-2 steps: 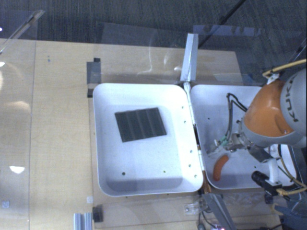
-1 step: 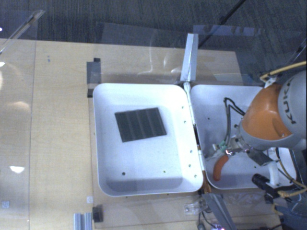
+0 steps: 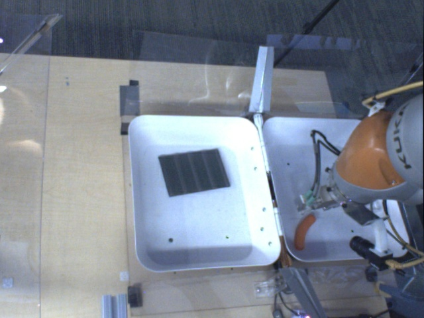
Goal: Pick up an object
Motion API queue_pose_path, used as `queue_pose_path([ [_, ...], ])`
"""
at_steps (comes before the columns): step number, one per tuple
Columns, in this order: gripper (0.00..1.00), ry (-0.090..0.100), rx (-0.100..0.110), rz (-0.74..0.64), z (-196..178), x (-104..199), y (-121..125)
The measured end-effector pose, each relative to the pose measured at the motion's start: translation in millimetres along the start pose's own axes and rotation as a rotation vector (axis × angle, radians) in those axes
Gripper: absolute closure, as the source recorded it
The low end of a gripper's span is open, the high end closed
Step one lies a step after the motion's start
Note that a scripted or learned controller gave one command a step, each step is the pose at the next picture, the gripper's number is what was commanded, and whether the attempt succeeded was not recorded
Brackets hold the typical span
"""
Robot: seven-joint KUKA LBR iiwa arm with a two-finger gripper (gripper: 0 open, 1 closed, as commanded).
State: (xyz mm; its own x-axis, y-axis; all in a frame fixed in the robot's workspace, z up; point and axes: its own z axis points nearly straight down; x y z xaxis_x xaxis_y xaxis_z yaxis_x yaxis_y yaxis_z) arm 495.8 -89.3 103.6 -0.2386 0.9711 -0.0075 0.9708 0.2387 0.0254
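Even, fairly bright light falls from above on the pale wooden worktop (image 3: 79, 197), and the two white bins (image 3: 199, 250) come close to washing out, with a soft grey shadow along the left bin's near wall. Faint glare streaks lie on the clear panels (image 3: 218, 91) at the back and left. The picture is soft and slightly grainy, and the dark floor (image 3: 165, 12) at the top stays dim.
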Motion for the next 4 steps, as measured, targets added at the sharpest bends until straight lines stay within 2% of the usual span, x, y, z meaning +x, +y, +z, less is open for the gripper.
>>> queue_pose_path([
  [1, 0.0, 0.0, 0.001, 0.0, 0, 0, 0],
  [2, 0.0, 0.005, 0.011, 0.037, 12, 1, -5],
  [3, 1.0, 0.002, 0.001, 0.035, 0, 1, 0],
  [4, 0.0, 0.001, 0.001, 0.035, 0, 1, 0],
])
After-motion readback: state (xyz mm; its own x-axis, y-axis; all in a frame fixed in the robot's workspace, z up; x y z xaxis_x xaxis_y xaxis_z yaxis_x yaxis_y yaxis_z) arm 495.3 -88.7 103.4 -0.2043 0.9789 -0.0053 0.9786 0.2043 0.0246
